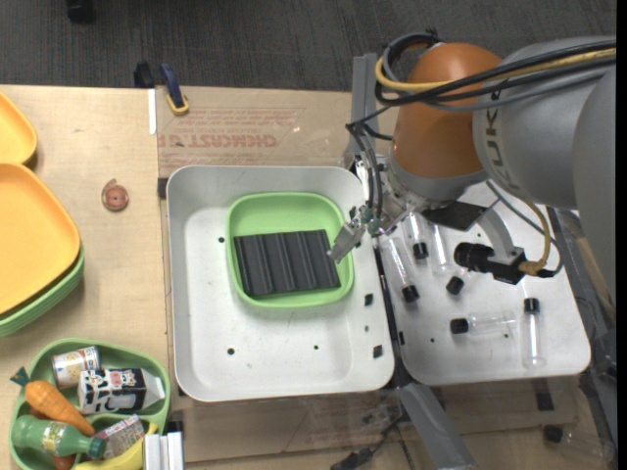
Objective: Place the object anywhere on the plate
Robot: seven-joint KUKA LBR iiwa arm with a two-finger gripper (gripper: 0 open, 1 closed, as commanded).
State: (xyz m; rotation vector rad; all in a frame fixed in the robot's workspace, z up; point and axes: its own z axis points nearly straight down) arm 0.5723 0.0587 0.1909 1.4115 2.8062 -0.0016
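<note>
A square green plate with rounded corners lies in the left white bin, toward its back. A dark grey ribbed rectangular object rests flat on the plate and covers most of its floor. My gripper hangs low over the plate's right rim, just beside the right edge of the ribbed object. Nothing can be seen held in it. The grey arm with its orange band reaches in from the right and hides the back of the right bin.
The right bin holds several small clear tubes with black caps. On the wooden bench at left are stacked yellow plates and a green bowl of toy food. A small pink disc lies near the left bin.
</note>
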